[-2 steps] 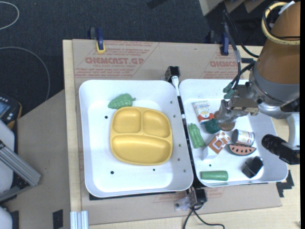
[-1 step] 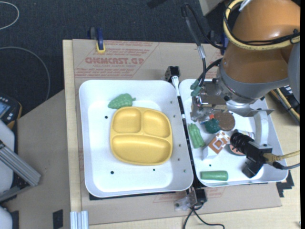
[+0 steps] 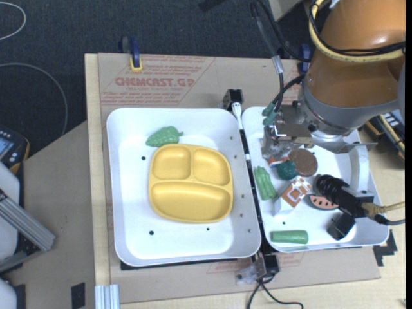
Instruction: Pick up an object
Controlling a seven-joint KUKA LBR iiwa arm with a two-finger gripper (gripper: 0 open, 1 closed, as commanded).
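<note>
The gripper (image 3: 278,148) hangs low in the right bin (image 3: 367,237), near its far-left corner; whether it grips anything, I cannot tell. Just nearer lies a teal object (image 3: 286,170), almost touching.

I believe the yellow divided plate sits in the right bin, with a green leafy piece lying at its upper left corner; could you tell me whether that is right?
Not quite: the camera view shows the yellow divided plate in the left bin, not the right bin. The rest holds: the green leafy piece lies at the plate's upper left corner.
</note>
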